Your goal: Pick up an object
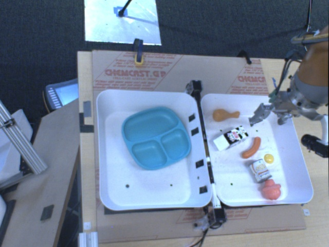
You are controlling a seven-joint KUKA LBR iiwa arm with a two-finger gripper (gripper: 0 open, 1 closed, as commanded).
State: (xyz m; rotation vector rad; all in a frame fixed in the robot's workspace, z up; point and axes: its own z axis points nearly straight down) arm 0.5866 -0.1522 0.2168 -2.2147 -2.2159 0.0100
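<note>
The right bin (297, 153) holds several small objects: an orange drumstick (225, 115), a black-and-white box (231, 138), an orange-red sausage (251, 147), a small yellow piece (269, 159), a tin can (260, 170) and a pink-red fruit (271, 190). My gripper (271, 117) hangs over the back right part of this bin, to the right of the drumstick and above the sausage. Its two fingers (257, 116) stand apart, open, with nothing between them.
The left bin (110, 138) holds a blue divided plate (157, 144). A black divider with clips (201, 138) runs between the two bins. A black part (314, 144) sticks in at the right edge beside the right bin.
</note>
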